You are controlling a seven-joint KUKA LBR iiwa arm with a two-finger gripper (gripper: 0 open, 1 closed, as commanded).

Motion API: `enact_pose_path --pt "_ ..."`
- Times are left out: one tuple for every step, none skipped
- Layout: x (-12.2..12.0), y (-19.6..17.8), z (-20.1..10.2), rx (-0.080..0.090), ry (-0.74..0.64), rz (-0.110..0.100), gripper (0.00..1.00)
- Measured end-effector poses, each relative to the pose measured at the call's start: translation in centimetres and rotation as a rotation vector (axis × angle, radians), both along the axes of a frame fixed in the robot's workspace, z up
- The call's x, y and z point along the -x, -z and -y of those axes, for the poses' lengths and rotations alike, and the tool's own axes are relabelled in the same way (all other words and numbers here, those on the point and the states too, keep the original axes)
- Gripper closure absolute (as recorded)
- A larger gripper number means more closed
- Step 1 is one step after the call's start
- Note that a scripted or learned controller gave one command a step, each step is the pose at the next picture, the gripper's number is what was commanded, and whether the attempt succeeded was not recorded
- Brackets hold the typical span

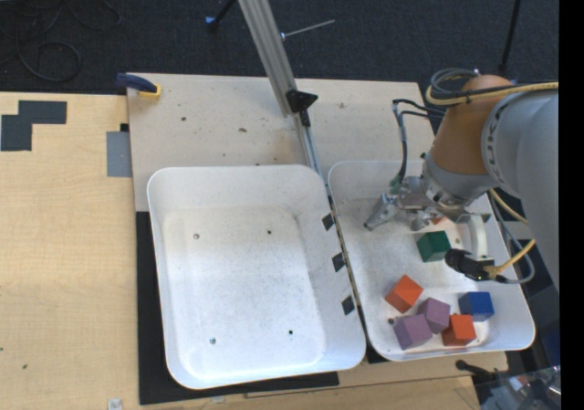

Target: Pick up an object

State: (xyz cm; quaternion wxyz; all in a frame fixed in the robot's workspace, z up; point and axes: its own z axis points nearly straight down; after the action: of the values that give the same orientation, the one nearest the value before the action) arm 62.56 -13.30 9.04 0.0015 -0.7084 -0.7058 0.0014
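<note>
Camera view: the arm [493, 139] reaches in from the right and hangs its end effector [401, 207] low over the upper part of the right bin [360, 184]; its opening cannot be told, and nothing is seen in its grasp. The candidate blocks lie clustered toward that bin's near corner: green block [433, 245] nearest, then orange block [404, 293], two purple blocks [423, 322], a blue block [475, 305]. The left bin [239, 273] likely serves as the drop area.
</note>
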Motion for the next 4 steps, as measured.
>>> enact_pose_path --pt "0.0 -1.0 0.1 -0.001 0.005 0.000 1.00" --pt "0.0 -6.8 -0.7 0.000 -0.005 0.007 1.00" --pt "-0.9 -12.4 -1.2 0.001 -0.005 0.008 1.00" --pt "-1.2 -16.6 -1.0 0.001 -0.005 0.007 1.00"
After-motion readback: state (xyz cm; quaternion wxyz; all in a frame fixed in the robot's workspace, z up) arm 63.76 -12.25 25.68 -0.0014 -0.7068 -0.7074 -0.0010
